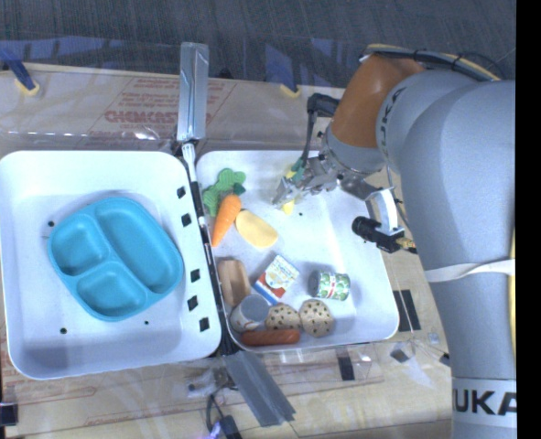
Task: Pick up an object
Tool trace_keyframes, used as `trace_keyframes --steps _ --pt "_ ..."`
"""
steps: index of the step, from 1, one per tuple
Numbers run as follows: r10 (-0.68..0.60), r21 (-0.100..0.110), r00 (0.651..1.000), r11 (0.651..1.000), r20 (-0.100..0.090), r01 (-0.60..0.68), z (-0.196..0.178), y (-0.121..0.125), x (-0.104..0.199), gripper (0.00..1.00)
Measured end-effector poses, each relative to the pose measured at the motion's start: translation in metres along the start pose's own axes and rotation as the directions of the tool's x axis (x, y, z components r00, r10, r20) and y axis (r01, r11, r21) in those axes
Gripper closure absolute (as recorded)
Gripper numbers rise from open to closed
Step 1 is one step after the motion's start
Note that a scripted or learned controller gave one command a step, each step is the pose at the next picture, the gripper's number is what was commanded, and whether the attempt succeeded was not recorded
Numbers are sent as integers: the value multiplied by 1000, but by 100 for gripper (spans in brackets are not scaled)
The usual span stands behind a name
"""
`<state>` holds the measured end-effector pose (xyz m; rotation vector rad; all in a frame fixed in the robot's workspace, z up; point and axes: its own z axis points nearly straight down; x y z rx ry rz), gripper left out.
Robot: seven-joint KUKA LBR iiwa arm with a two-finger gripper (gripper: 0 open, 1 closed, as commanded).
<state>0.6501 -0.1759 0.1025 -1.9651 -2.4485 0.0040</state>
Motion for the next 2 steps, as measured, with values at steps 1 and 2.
trace_keyframes --steps 1,2 --pt "69 -13 998 998 3 -69 -112 -3 33 100" --pt "71 -1 997 997 0 -71 -73 11 22 100"
